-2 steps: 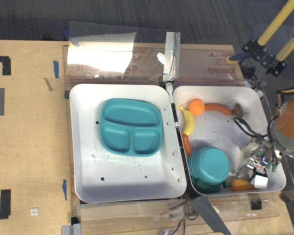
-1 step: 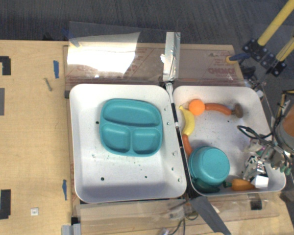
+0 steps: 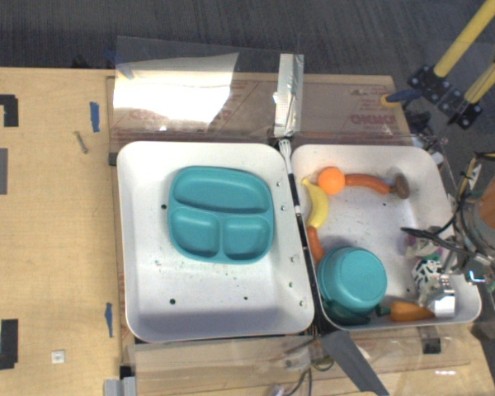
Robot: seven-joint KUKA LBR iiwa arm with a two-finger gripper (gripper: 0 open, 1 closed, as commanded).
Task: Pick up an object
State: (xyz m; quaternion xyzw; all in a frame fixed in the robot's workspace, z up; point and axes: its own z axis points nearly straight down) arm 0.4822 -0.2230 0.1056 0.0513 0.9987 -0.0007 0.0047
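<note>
Left bin: holds a teal divided tray; not the working side.
Right bin: holds the candidate objects, crowded along its left wall and front edge.
Teal bowl: upturned, largest item; likely too wide for a finger grasp, so avoid it.
Banana: lies against the left wall, touching the orange ball; wall contact limits finger clearance.
Carrot: lies at the front edge, just beside the gripper; nearest target. Recommended: descend vertically, fingers straddling its short axis.
Arm pose: wrist enters from the right, low over the bin's right front corner, cables trailing.
Finger state: cannot tell; obscured by clutter.
</note>
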